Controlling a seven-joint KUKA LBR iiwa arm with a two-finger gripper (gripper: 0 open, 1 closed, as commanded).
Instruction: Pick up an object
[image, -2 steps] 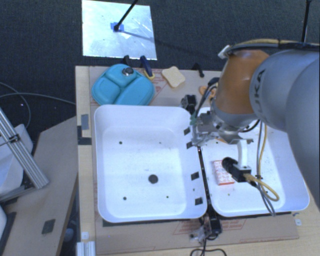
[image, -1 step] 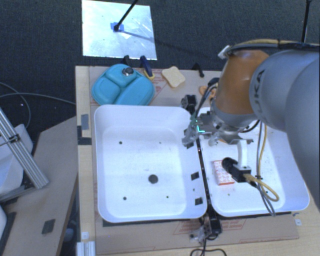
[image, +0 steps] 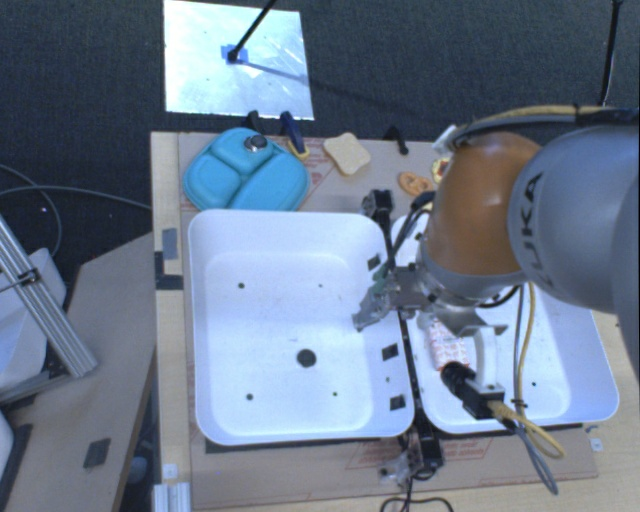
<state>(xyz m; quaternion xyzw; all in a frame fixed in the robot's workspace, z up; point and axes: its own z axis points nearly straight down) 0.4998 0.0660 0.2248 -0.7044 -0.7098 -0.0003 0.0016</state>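
The grey arm with its orange band (image: 480, 205) hangs low over the right bin (image: 585, 385) and hides most of it. My gripper (image: 374, 306) pokes out at the arm's lower left, over the right edge of the left bin (image: 230, 260), beside the divider between the bins. A red-and-white patterned object (image: 448, 347) lies in the right bin just under the wrist, partly hidden. A small dark disc (image: 306, 357) rests on the floor of the left bin, to the gripper's lower left. Nothing shows between the fingers.
Behind the bins on the board lie a blue sectioned plate (image: 245, 172), a toast-shaped piece (image: 347, 152) and a small orange item (image: 413, 182). A shiny sheet (image: 238, 55) lies further back. A yellow cable (image: 530, 435) and a black connector (image: 472, 390) hang from the arm.
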